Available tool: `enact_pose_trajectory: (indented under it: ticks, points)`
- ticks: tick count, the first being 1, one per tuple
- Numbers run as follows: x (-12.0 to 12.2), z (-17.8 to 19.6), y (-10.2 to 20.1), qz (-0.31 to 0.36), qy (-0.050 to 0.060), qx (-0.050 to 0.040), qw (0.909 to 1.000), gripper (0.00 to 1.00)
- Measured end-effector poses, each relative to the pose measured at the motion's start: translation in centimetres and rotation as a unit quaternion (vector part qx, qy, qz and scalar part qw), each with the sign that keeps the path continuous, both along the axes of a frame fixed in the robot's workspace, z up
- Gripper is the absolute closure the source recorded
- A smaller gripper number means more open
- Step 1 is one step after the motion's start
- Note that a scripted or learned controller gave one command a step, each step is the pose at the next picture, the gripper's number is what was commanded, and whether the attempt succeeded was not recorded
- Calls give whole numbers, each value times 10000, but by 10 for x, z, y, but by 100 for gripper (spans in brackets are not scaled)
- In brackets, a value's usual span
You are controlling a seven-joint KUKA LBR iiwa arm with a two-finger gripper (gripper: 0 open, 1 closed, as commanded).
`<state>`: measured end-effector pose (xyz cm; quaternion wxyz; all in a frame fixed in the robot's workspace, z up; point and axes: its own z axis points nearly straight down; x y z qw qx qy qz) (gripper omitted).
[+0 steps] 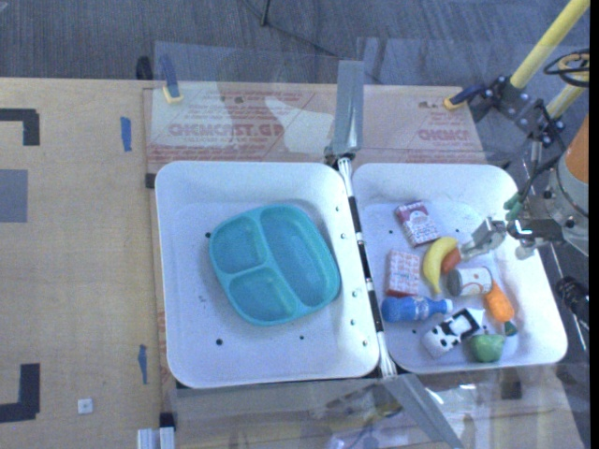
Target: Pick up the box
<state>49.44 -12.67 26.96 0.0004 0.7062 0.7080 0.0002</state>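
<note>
Green item (486, 346): nearest the camera, at about 5 o'clock in the right bin (552, 344) — kind unclear.
Black-and-white toy (449, 330): just beside the green item, at its 9 o'clock.
Blue bottle (413, 308): lying on its side, at 7 o'clock in the right bin, near the divider.
Carrot (500, 303): orange, at 4 o'clock from the bin centre, above the green item.
White cup (473, 280): close to the carrot's 10 o'clock.
Box, checked (403, 271): red-and-white pattern, lying flat just above the blue bottle, beside the banana (436, 262) at its 3 o'clock.
Box, dark red (416, 222): lying flat and tilted, at 11 o'clock in the right bin, apart from the gripper.
Gripper (480, 240): over the right bin at 2 o'clock, just off the banana's upper end — finger spacing cannot be made out.
Teal plate (273, 262): three compartments, centred in the left bin (187, 195).
Left bin: at 9 o'clock of the right bin, edges touching.
</note>
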Motion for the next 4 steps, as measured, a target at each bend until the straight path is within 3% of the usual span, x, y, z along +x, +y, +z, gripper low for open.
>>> enact_pose_trajectory:
  ticks: [1,2,3,4]
  points:
    - [34,-43,-1,736,8,6,9973,0]
    - [112,-91,-1,677,-12,-5,9977,0]
    - [137,-172,21,1918,-103,-49,9814,0]
    - [141,-157,18,1904,-178,-87,9815,100]
